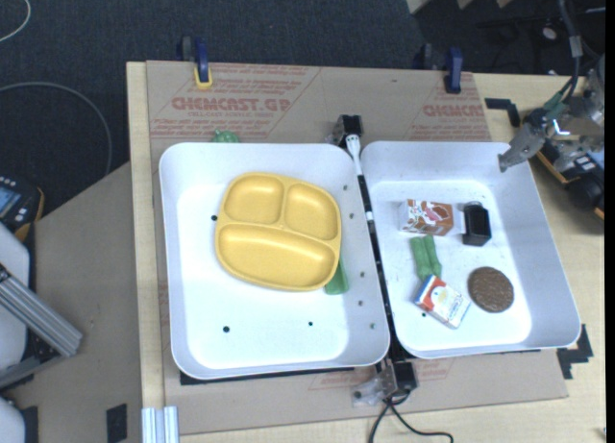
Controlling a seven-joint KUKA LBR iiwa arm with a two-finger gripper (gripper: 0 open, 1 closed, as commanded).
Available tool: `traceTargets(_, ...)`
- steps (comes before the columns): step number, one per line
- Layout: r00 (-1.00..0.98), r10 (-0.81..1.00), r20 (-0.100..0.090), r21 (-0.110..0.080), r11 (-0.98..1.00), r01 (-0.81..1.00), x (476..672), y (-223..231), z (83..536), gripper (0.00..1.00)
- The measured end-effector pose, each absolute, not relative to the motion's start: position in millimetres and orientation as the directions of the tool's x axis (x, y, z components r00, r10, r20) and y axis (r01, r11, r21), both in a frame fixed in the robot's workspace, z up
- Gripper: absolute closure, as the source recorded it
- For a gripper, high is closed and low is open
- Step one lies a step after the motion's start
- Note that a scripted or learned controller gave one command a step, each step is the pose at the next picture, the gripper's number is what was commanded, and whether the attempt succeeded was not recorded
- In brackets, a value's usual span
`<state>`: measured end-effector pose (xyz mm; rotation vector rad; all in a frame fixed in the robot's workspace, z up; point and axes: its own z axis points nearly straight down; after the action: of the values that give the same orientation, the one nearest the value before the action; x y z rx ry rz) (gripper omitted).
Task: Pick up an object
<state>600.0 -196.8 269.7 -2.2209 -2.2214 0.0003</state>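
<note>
Hovering at the right bin's (538, 239) upper right corner, the gripper (524, 146) (finger state unreadable) sits clear of the cookie (491, 289), likely pre-pick.

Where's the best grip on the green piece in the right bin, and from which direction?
Take the green piece across its narrow width near the middle, coming straight down. It lies flat and long, running front to back, so the fingers should close left-right. Its near end touches the small carton, and the brown packet sits by its far end, so mid-length looks the clearest spot.
</note>
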Motion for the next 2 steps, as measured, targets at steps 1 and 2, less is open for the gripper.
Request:
traceTargets(1,-0.006,1.0,0.005,-0.006,0.006,1.0,549.3,-128.2,255.7,0.0)
traceTargets(2,-0.004,1.0,0.005,-0.013,0.004,1.0,498.7,-72.6,180.0,0.0)
